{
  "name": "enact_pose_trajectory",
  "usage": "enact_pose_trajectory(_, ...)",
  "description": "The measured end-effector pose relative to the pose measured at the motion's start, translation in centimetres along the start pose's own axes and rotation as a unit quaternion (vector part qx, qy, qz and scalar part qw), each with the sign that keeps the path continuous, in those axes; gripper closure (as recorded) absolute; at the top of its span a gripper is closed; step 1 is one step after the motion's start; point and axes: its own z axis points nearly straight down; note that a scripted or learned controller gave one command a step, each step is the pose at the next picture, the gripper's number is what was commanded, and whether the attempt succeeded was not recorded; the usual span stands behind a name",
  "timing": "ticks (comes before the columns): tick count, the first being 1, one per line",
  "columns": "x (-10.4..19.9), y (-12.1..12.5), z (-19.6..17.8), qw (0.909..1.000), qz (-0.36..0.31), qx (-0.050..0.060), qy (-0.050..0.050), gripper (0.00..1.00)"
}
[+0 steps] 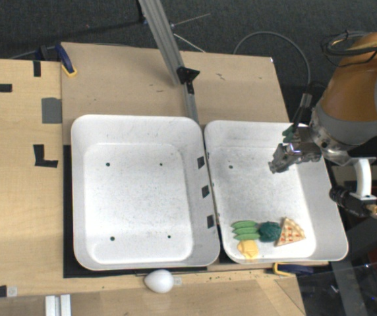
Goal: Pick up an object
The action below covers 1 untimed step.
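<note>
Objects for picking are lying clustered at about 5 o'clock on the floor of the right bin (320, 242): a green ridged piece (244, 228), a dark green lump (268, 230) touching it, a yellow piece (248, 247) just beneath, and a triangular pizza-slice toy (290, 232) leaning beside the lump toward 3 o'clock.

Jaws (280, 164) are hanging over the upper part of the same bin, at roughly 1 o'clock from the cluster and well apart from it; how far open they are standing cannot be told, and nothing is showing between them. The arm (353, 91), grey with an orange section, is reaching in from 3 o'clock.

Left bin (80, 176) is sitting flush beside the right one, its white speckled floor showing four small dark dots.

Counter (17, 176) is showing light wood, carrying black tape marks and a grey square at 9 o'clock. A white egg-shaped item (159, 281) is resting on the counter at 6 o'clock, just outside the left bin's rim. A grey metal rail (162, 28) is slanting down from 12 o'clock toward the seam between the bins. Dark carpet (57, 8) is covering the floor beyond, with a thin cable (267, 37) looping across it.
</note>
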Motion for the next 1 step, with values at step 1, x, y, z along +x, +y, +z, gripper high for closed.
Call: enact_pose_trajectory(1,6.35,0.34,1.06,1.0000,0.000,0.001,0.000,1.00)
